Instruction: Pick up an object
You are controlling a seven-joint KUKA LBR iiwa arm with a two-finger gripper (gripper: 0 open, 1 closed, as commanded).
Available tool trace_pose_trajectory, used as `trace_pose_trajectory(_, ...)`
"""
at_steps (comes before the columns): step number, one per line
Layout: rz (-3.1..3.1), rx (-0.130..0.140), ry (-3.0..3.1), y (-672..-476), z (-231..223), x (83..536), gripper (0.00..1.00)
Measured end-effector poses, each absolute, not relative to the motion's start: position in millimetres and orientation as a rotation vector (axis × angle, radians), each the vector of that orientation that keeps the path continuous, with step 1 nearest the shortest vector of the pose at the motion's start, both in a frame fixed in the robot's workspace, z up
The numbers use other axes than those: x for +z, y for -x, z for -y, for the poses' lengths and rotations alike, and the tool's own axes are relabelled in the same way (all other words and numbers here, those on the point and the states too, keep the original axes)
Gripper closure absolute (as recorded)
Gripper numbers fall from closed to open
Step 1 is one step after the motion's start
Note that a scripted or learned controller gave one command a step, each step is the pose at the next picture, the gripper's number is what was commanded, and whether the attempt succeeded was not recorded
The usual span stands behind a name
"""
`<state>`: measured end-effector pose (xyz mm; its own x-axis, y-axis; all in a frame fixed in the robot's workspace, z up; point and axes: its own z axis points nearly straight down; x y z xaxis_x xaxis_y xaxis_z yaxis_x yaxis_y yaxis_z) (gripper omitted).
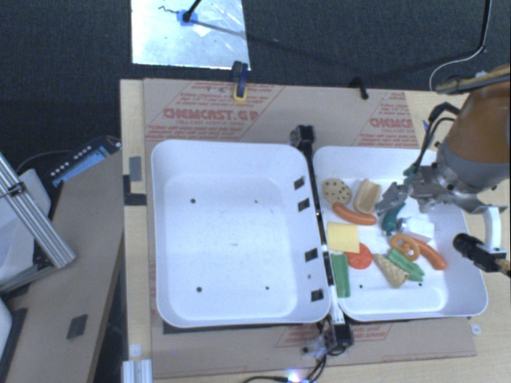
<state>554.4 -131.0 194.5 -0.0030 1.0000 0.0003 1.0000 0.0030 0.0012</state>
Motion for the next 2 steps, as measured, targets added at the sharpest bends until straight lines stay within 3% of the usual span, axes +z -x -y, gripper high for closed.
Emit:
trace_pose_trajectory(1, -2.209, 0.020, -2.198, -570.7, 168.1, 107.4, 0.00)
trace_pose_trajectory(2, -2.226, 0.011, -2.204, -617.8, 102.9, 87.2, 0.00)
